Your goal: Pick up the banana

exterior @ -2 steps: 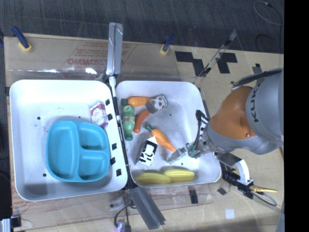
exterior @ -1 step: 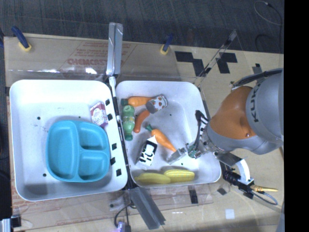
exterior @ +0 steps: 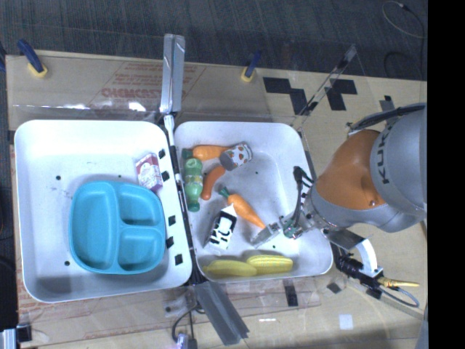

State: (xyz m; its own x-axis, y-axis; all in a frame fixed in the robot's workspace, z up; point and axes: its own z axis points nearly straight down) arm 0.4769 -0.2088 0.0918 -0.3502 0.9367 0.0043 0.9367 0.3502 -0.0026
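1. The gripper (exterior: 275, 229) hangs low in the right bin (exterior: 290, 140), and I cannot tell how it is set.
2. The banana (exterior: 251, 266) lies just below it in the camera view, against the bin's near wall, long axis running left-right.
3. The arm (exterior: 367, 180) reaches in from the right, wrist bent leftward over the bin's edge.
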